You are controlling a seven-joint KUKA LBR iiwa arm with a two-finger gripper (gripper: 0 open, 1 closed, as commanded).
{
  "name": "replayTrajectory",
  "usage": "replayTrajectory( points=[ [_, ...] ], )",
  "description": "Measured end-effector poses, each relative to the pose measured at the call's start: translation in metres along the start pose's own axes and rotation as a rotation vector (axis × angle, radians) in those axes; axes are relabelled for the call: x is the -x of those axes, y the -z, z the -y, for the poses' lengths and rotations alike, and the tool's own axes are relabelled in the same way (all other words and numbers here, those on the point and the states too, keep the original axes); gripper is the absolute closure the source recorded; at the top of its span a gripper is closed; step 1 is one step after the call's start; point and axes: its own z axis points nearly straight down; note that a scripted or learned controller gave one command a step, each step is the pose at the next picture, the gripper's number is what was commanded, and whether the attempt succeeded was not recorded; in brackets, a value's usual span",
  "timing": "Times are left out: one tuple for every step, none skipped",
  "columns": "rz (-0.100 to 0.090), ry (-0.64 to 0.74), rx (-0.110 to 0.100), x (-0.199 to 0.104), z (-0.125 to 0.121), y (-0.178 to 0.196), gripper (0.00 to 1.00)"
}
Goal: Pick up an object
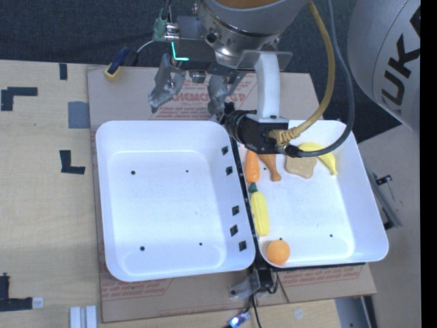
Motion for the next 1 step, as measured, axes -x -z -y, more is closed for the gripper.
replayTrajectory(
  points=[
    [0.002,-0.011,0.001,0.1022,0.0141,0.001,0.0]
  ],
)
